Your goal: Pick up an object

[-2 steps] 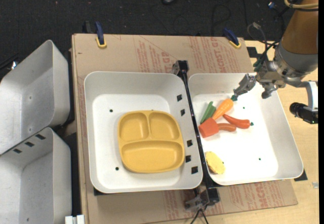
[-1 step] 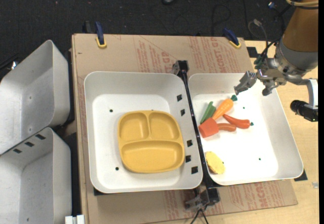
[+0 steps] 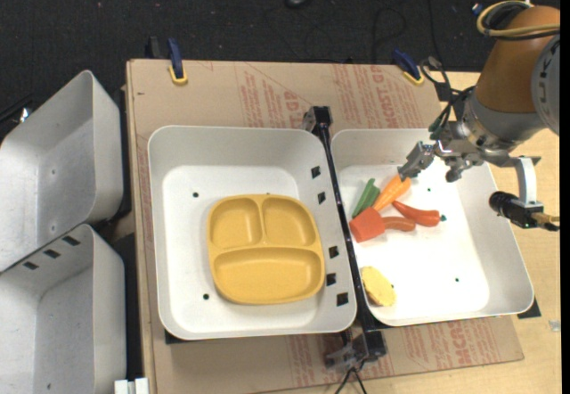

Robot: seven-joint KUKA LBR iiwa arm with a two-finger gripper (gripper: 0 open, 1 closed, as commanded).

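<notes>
Carrot (image 3: 389,192): lying slantwise in the upper left part of the right bin (image 3: 463,294), tapering and smooth, orange, with green leaves (image 3: 365,196) pointing down toward the dividing wall. Lying just below it, a slim red pepper-like piece (image 3: 419,214), glossy and gently curved. Resting beside that, nearer the divider, an orange-red wedge (image 3: 366,225) with a stubby stem reaching right, close to or touching the red piece; hard to tell which. Sitting well apart from these, near the front left corner of the same bin, a small yellow lump (image 3: 378,287), rounded and bumpy-looking, too small to identify.

Claw (image 3: 436,166): hovering over the upper middle of the right bin, just up and right of the carrot's thick end, fingers spreading apart and pinching nothing. Hanging from a grey wrist beneath a bulky orange band.

Left bin (image 3: 174,205): shallow, white, rounded at the corners, holding a yellow plastic plate (image 3: 265,248), rounded-square, matte, split into two small upper compartments and one wide lower one.

Both bins sitting side by side on a brown cardboard-covered tabletop (image 3: 240,89), printed with red lettering, with two blue clamps (image 3: 176,58) gripping its far edge.
</notes>
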